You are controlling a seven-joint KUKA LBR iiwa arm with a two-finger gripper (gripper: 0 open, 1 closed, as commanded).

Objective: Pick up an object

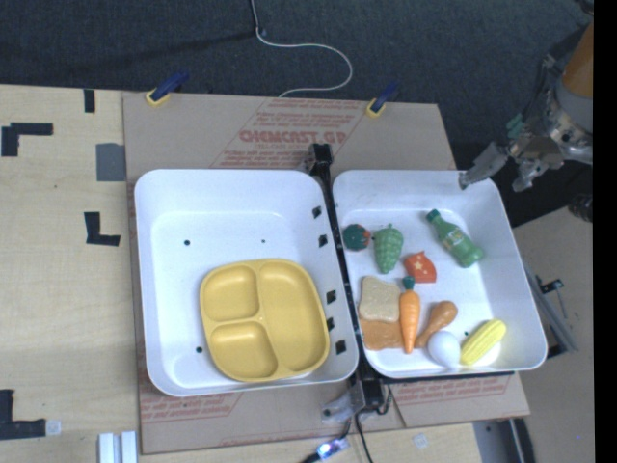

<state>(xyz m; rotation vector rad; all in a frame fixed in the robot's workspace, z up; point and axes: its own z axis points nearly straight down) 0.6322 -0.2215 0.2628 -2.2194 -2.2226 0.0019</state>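
The objects for picking lay together in the right bin [501, 222], all loose on its white floor. A green bottle [454, 237] lay tilted toward the far right part of that bin. Left of it sat a bunch of green grapes [388, 246], and just beside the grapes, nearer the bins' shared wall, a small dark green and red vegetable [356, 237]. A red-orange piece with a green stem [419, 267] rested between the grapes and the bottle, slightly nearer. A slice of bread [380, 300] lay on an orange slab [381, 334], with a carrot [410, 320] touching their right side, its leafy end pointing to the far side. A brown drumstick [439, 317] lay just right of the carrot, a white egg [444, 348] at the near edge, and a yellow corn cob [483, 341] beside the egg at the near right corner.

The left bin [174, 210] held a yellow divided plate [262, 318] in its near half, three compartments showing.

The gripper [501, 167] hung above the far right corner of the right bin, apart from every object, holding nothing. Whether its claw stood open or closed could not be told from this view. The arm's orange band [581, 66] showed at the far right edge.
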